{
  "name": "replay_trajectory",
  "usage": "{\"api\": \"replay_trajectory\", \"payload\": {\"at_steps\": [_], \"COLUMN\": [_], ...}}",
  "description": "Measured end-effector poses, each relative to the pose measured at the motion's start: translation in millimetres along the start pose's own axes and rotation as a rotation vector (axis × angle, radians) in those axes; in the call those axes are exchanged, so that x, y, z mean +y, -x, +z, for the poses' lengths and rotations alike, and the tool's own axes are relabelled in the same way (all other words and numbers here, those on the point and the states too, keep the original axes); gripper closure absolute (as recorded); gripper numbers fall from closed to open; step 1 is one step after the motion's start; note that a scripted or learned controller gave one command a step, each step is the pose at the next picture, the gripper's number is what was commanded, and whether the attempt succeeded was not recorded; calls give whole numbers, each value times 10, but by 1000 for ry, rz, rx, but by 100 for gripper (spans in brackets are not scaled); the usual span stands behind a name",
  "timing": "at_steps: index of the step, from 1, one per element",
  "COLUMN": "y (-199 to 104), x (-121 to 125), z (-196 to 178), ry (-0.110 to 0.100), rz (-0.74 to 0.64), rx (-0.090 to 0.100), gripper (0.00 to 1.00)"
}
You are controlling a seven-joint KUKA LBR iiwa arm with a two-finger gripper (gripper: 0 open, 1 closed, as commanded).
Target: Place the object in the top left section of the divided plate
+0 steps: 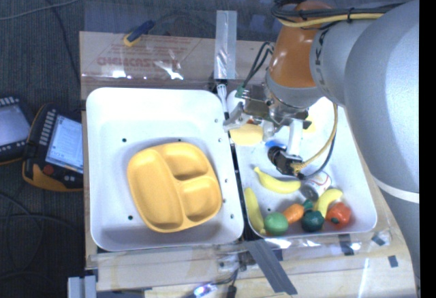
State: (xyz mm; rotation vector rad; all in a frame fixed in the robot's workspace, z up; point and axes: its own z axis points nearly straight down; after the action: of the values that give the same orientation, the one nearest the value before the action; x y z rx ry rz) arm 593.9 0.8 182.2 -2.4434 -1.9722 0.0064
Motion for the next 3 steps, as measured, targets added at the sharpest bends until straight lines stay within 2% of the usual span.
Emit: {"api": "replay_trajectory", "payload": {"at_steps": [1, 2, 3], "y": [-596, 200, 302], "x": [-437, -647, -769], "z": [3, -161, -141], "ry": [-3, -1, -2], "rz": [84, 86, 121], "rx": [2, -1, 3], "gripper": [100, 100, 100]}}
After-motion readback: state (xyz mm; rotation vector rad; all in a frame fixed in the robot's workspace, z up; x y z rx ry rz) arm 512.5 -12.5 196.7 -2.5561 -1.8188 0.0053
